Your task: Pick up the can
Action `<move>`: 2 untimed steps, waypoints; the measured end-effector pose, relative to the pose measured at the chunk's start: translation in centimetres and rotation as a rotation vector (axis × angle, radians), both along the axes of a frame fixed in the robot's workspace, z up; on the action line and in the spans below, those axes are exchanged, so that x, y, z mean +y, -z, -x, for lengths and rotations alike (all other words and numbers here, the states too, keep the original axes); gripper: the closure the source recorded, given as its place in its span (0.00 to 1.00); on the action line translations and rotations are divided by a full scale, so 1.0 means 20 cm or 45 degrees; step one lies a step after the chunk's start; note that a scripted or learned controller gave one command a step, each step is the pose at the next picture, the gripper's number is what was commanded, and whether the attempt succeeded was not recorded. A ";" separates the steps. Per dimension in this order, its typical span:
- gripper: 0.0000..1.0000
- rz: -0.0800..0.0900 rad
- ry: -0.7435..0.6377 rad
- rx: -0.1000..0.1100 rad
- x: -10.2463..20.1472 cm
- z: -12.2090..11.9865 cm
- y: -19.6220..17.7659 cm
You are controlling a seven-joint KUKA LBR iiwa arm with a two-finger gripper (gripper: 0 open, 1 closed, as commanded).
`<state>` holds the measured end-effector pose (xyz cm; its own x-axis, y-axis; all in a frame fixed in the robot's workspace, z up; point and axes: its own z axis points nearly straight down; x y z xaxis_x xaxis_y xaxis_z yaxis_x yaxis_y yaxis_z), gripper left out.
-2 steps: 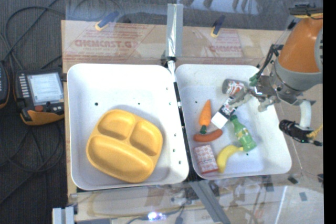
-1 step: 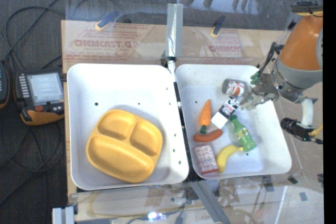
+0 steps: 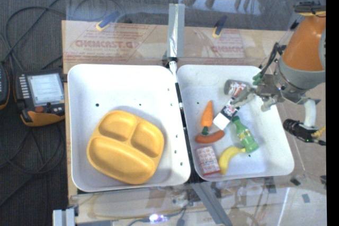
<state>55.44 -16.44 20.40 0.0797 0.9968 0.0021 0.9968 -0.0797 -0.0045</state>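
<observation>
The can (image 3: 234, 87), a silver cylinder with a red and white label, lies on its side in the upper part of the right bin (image 3: 275, 161). My gripper (image 3: 259, 92) hangs at the bin's right side, just to the right of the can and close to it. Nothing is visibly held in it. The grey arm with its orange band (image 3: 306, 47) reaches in from the right edge.
Below the can lie a carrot (image 3: 207, 113), a sausage (image 3: 210, 137), a small black and white box (image 3: 225, 116), a green bottle (image 3: 244, 136), a banana (image 3: 229, 157) and a red packet (image 3: 206, 159). A yellow divided tray (image 3: 126, 145) sits in the left bin (image 3: 95, 82).
</observation>
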 end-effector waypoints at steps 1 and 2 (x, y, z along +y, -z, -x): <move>0.00 0.005 0.168 -0.001 -0.11 -0.34 0.33; 0.00 0.008 0.201 -0.005 -0.18 -0.47 0.55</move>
